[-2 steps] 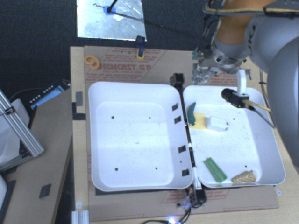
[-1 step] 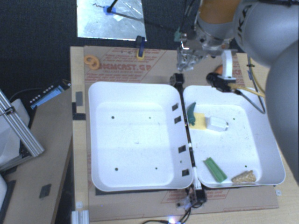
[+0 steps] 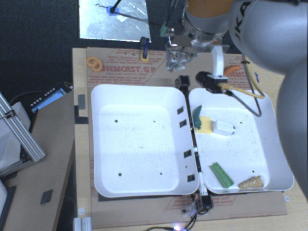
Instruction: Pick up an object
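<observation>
We cannot tell how the pincer point(image 3: 179, 61) stands above the bins, so we should descend squarely over the white block point(image 3: 224, 127), centring first.

Orange ring point(image 3: 95, 64) on bench, blue-yellow clamp point(image 3: 144, 48), shiny sheet point(image 3: 113, 13)

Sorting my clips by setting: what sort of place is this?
Probably a robotics lab's grasping test bench: two shallow white bins clipped side by side on a board, small test items like a green block in the right one, and a grey robot arm overhead.
</observation>
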Tool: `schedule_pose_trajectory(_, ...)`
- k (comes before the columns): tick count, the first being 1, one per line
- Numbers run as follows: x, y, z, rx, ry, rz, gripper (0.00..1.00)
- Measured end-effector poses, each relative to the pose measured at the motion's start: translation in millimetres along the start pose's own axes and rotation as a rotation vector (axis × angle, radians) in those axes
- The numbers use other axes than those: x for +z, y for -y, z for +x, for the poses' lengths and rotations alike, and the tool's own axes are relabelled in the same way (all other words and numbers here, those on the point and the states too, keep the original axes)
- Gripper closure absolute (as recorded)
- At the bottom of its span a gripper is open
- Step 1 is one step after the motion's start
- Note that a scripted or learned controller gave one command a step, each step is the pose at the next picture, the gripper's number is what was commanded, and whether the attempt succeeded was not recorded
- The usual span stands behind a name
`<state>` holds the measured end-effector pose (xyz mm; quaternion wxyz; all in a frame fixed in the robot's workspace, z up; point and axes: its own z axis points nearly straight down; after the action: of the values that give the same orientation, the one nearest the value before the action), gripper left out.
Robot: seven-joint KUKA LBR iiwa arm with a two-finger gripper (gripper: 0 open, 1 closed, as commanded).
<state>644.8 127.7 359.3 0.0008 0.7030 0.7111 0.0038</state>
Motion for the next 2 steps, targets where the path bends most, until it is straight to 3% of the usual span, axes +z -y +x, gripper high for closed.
schedule_pose_trajectory(1, -115.9, 37.8, 12.5, 0.004, -0.001, -0.009, 1.00)
schedule_pose_trajectory(2, -180.6, 111.3, 61.5, 0.001, -0.001, 0.000, 1.00)
